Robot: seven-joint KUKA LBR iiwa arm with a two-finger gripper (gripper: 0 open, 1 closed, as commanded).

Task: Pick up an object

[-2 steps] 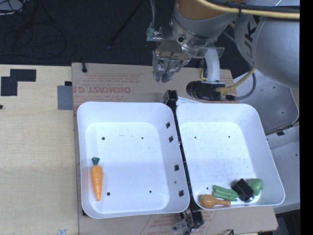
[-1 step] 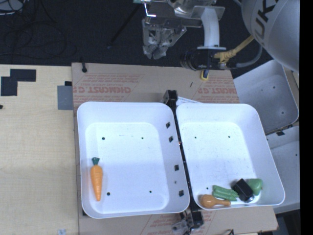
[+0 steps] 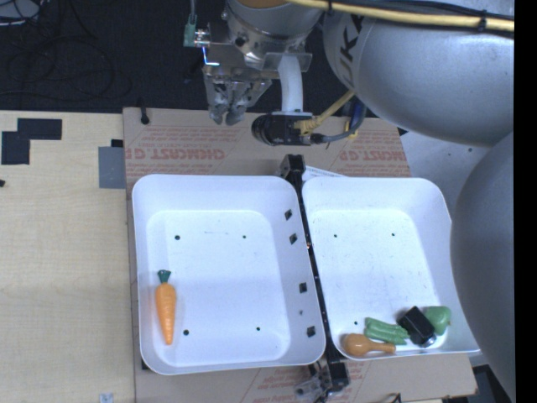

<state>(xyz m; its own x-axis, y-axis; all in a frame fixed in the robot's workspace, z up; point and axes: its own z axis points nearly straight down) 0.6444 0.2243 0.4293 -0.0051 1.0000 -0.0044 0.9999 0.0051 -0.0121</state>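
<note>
A toy carrot (image 3: 165, 306) is seen in the left bin (image 3: 210, 193), near its front left corner. It is orange with a small green top, and it lies flat with the green end pointing to the back. It is alone on the white floor of that bin.

In the right bin (image 3: 377, 193), a few small things are bunched in the front right corner. A green bean pod (image 3: 386, 332) is laid beside a black block (image 3: 416, 325), and the two look to be touching. A green piece (image 3: 438, 316) is tucked just behind the black block. An orange-brown pear-shaped toy (image 3: 366, 345) is placed at the front, just beside the pod.

The two bins are set side by side on a brown cardboard sheet (image 3: 210, 148), which lies on the pale worktop (image 3: 59, 250).

The end effector (image 3: 232, 106) is held high behind the left bin, well apart from all the toys. Nothing is seen between its fingers. Its fingers look close together, but it cannot be told for sure if they are shut. The big grey arm (image 3: 428, 49) is seen at the top right.
</note>
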